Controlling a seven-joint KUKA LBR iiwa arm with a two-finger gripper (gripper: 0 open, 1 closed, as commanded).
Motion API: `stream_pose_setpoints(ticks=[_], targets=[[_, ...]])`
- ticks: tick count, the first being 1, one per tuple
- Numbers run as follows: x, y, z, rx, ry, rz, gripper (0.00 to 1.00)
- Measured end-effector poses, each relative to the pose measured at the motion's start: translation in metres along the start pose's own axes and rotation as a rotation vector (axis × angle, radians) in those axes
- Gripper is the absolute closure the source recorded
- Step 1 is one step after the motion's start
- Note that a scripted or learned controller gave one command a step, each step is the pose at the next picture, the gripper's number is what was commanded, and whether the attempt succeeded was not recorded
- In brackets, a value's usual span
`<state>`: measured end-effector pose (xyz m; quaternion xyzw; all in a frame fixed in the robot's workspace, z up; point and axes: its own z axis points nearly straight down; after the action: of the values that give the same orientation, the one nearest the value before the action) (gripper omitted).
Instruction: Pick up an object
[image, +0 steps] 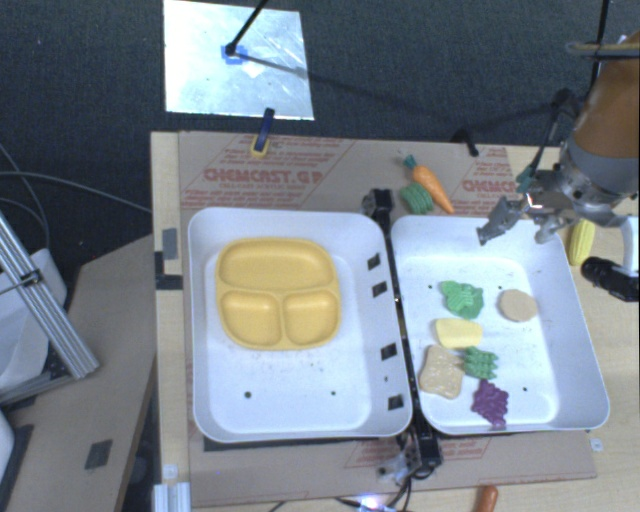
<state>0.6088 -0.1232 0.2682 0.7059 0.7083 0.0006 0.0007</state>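
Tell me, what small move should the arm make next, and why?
Probably lower toward the toy food. The two-finger gripper hovers with open fingers over the right white bin, near its far edge, holding nothing. The round tan cookie-shaped piece lies closest, apart from the others, so it seems the easiest target.

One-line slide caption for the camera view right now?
Open gripper hovers over the right bin's far edge, toy foods clustered below; yellow divided tray sits in the left bin.

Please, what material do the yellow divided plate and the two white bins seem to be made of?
The yellow divided plate looks like moulded plastic with a matte finish: uniform colour, soft rounded ridges, no glare. The white bins seem thin formed plastic, smooth and slightly glossy, with rounded corners and thin rims. This is only an impression.
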Motion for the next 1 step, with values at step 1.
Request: stream_pose_setpoints(ticks=[1], targets=[[-0.0542,0.0154,0.1913,0.004,0.000,0.005,0.00]])
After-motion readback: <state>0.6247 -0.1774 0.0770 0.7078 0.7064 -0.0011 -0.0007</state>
